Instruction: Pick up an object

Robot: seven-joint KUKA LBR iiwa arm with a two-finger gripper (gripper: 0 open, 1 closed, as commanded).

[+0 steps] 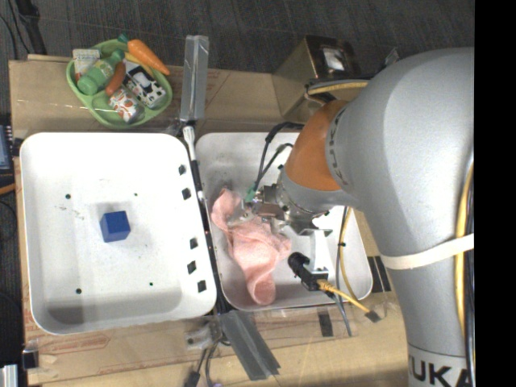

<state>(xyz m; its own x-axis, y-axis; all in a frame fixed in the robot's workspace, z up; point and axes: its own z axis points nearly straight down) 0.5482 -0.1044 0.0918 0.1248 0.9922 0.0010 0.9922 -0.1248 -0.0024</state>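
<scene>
In the right bin (pixel 211 280), camera view: I see the tool (pixel 260 209) down low over the upper end of a pink cloth (pixel 251 252), the arm (pixel 403 176) reaching in from the right and covering most of that bin. I cannot tell the tool's opening; the wrist body and cabling hide it, and nothing shows the cloth actually gripped.

The cloth lies crumpled against the bin's left wall, close to the divider. Its long axis runs from upper left, near the tool, down to lower right, where a rounded lobe points toward the bin's near edge. The upper end looks bunched and slightly raised. My reading: the tool is placed there because a bunched fold offers something to pinch, whereas the flatter lower lobe would not.

Left bin (pixel 48 168): a blue cube (pixel 115 225) sits alone near the middle, well apart from the arm.

Beyond the bins, on the surface, a green bowl (pixel 85 99) holds toy food and is not in play.
</scene>
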